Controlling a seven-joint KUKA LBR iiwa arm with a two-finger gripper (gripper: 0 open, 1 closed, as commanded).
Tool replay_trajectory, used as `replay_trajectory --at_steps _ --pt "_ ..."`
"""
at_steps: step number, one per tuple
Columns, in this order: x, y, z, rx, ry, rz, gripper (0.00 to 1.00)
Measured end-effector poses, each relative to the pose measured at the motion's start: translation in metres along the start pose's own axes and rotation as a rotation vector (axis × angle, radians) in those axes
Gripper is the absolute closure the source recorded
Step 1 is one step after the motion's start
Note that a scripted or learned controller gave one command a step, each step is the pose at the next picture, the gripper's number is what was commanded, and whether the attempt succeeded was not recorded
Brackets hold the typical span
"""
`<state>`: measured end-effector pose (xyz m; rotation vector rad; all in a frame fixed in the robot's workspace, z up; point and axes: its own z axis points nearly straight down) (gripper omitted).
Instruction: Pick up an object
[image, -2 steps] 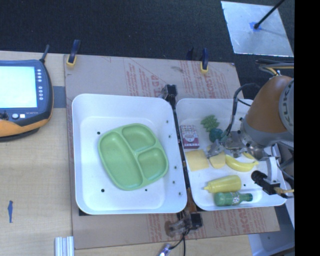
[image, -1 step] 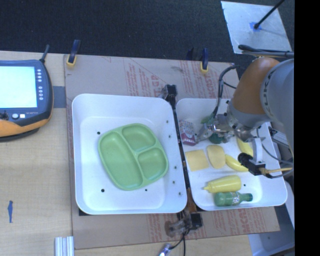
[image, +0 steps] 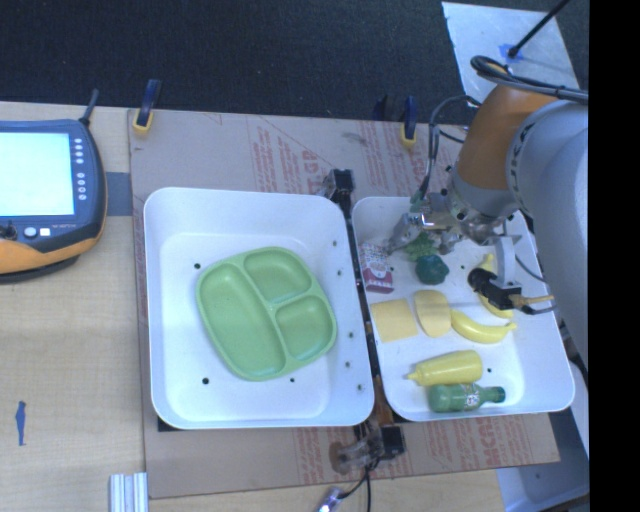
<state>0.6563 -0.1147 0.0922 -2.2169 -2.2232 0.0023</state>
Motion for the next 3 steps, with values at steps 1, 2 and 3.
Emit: replay_trajectory --at_steps 1,2,3 --pt "-0.018 -0.065 0.001 0.002 -0.001 -0.002 0.0" --pt "0.014 0.0 -0.001 0.0 0.001 -0.001 0.0" --pt "-0.004 0.0 0.0 -0.001 -0.001 0.0 0.0"
